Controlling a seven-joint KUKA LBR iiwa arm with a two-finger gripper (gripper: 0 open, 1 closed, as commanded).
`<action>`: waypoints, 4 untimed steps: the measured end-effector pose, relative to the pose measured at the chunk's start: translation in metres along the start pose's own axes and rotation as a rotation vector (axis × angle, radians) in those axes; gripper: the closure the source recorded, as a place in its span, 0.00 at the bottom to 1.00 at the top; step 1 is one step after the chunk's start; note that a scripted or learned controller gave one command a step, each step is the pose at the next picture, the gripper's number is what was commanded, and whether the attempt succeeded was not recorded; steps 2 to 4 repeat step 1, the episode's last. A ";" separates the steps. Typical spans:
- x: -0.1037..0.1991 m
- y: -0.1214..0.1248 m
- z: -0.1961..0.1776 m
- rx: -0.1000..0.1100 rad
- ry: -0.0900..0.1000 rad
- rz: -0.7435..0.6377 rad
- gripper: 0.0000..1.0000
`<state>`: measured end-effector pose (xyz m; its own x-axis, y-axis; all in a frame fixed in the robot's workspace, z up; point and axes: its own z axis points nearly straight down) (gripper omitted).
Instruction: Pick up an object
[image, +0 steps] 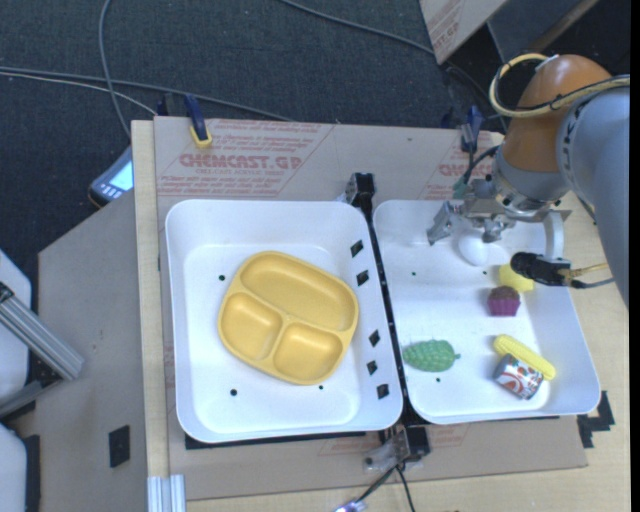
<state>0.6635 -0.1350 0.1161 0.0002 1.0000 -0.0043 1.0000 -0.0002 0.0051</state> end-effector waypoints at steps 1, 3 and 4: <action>0.000 0.002 -0.016 -0.009 0.000 0.000 1.00; 0.000 0.002 -0.016 -0.009 0.000 0.000 1.00; 0.000 0.002 -0.016 -0.009 0.000 0.000 1.00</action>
